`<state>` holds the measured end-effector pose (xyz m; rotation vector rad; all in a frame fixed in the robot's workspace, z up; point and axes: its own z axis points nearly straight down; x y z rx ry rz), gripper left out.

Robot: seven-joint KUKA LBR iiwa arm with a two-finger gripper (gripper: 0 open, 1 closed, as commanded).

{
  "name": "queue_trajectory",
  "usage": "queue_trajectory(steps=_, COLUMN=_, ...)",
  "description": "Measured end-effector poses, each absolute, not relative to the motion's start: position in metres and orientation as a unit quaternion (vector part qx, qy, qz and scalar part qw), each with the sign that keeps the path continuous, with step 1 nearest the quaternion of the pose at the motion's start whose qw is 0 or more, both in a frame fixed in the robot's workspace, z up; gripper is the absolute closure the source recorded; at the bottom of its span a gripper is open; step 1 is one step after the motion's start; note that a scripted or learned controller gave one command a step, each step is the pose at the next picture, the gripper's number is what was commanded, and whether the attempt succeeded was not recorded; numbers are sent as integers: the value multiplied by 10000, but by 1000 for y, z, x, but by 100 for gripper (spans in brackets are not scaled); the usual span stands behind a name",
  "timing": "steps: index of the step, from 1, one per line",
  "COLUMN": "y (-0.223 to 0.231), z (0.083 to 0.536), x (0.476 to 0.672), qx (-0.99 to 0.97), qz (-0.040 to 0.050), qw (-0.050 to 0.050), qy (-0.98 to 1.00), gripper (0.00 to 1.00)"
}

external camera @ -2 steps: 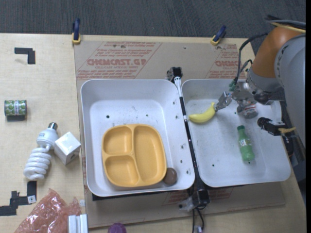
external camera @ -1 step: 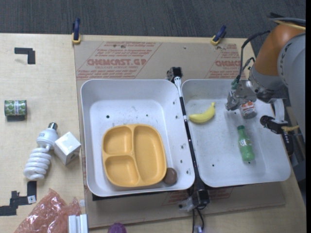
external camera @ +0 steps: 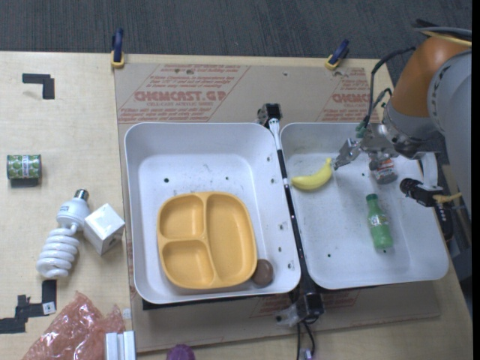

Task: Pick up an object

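Note:
In the right bin (external camera: 420, 265) a yellow banana (external camera: 312, 177) lies near the upper left corner. A green bottle (external camera: 379, 220) lies towards the right side, pointing up and down the view. My gripper (external camera: 365, 162) hangs over the bin's upper part, between the banana's tip and the bottle's cap. It is open, with one finger (external camera: 347, 154) just right of the banana's raised end and nothing between the fingers. The left bin (external camera: 142, 171) holds a yellow divided plate (external camera: 206, 238) and a small brown ball (external camera: 262, 272) at the plate's lower right corner.
The grey arm with its orange band (external camera: 420, 81) comes in from the upper right. On the bench left of the bins lie a spiral light bulb (external camera: 64, 235), a white cube (external camera: 103, 228), a green can (external camera: 24, 168) and a red mesh bag (external camera: 71, 332).

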<state>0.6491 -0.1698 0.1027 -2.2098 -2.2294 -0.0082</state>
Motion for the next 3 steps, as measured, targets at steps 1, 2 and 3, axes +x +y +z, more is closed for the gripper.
queue_trajectory(steps=1, y=-106, z=93, x=599, qx=-7074, qz=14, qw=-25, qy=-7068, gripper=0)
queue_trajectory(steps=2, y=-97, z=92, x=534, qx=-7078, qz=1, qw=-1, qy=-7065, gripper=0)
queue_trajectory(steps=3, y=-98, z=102, x=535, qx=-7082, qz=-2, qw=-12, qy=-7060, gripper=100)
